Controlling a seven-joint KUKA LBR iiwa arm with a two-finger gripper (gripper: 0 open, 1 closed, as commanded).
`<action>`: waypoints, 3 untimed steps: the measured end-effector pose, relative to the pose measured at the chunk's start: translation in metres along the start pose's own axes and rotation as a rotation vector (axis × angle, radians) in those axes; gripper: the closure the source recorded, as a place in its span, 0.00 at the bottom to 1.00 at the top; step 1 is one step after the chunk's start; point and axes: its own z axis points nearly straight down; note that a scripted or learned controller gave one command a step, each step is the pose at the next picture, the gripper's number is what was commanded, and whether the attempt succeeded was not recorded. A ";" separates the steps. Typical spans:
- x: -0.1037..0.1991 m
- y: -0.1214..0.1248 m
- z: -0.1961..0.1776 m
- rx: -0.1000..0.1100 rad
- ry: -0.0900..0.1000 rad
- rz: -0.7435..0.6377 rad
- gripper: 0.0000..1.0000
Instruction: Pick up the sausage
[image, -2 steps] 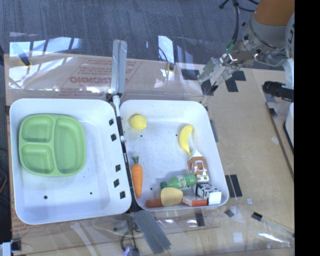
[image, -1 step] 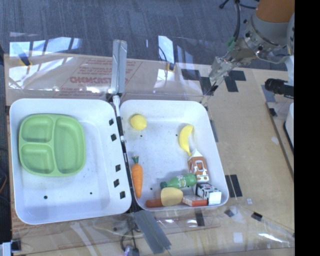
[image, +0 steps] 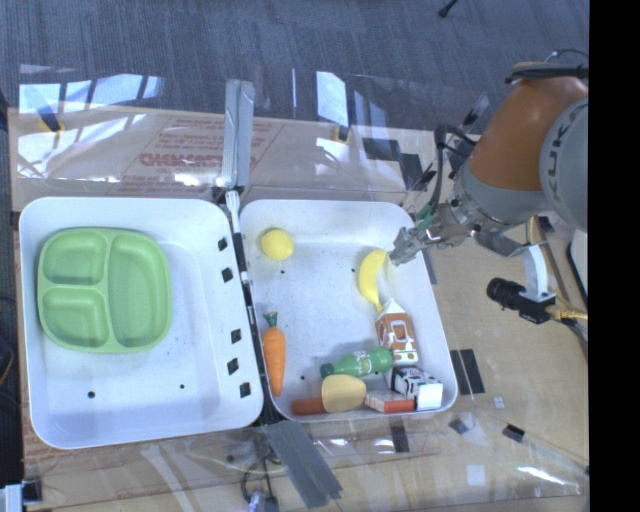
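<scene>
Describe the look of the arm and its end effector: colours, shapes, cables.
The arm is bulky and rounded: grey casing with a broad orange band above the wrist. Thin dark cables loop along its upper side. It narrows to a small metallic grey end effector with slim parts. No markings can be made out.

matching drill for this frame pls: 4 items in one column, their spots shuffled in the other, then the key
Things:
1. green three-compartment plate
2. round yellow lemon
3. orange carrot with green top
4. curved yellow banana

Places:
A. right bin, beside its left wall
B. right bin, just under the gripper
C. left bin
D. right bin, far left corner

Pairs: 1-C, 2-D, 3-A, 4-B
</scene>
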 end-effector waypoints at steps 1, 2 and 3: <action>-0.006 -0.003 0.030 0.000 0.001 -0.028 1.00; 0.076 0.080 0.104 -0.002 -0.001 -0.445 1.00; 0.076 0.079 0.104 -0.002 -0.001 -0.444 0.00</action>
